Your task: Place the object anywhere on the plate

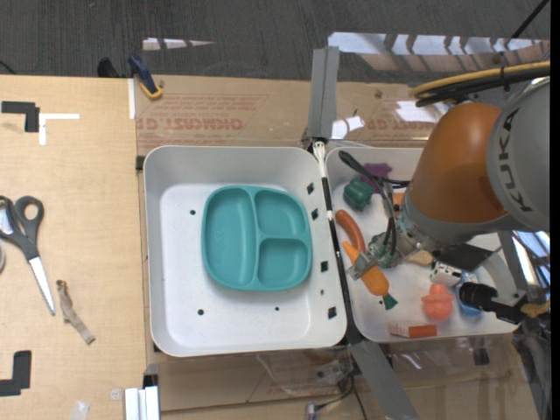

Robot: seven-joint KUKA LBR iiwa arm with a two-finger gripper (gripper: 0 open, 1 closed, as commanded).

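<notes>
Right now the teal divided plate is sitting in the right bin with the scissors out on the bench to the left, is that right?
Not quite. The camera view shows the teal divided plate in the left bin, not the right one. The scissors do lie out on the bench to the left.

Teal three-compartment plate (257, 238), apparently flat, left bin (166, 261).
</notes>
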